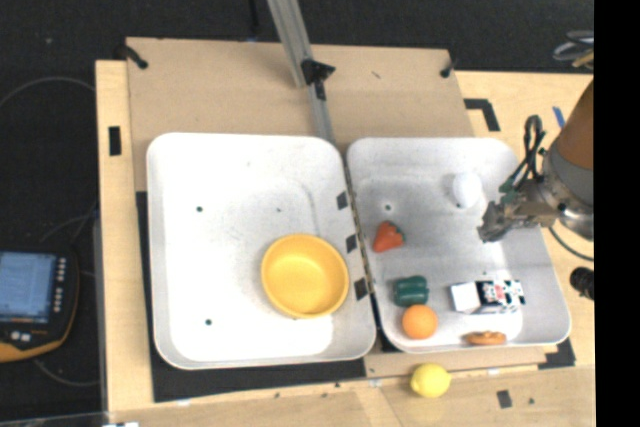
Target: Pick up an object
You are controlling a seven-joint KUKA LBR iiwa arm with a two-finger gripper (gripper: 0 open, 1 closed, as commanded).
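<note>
The right bin holds a white ball, a red-orange piece, a dark green block, an orange ball, a white printed box and a flat orange thing at the front rim. My gripper hangs over the right side of this bin, just below and right of the white ball and above the printed box. Nothing shows between its fingers.
The left bin carries a yellow bowl near its front right. A yellow lemon-like ball lies on the bench in front of the right bin. A grey metal post rises behind the bins. A handheld screen sits far left.
</note>
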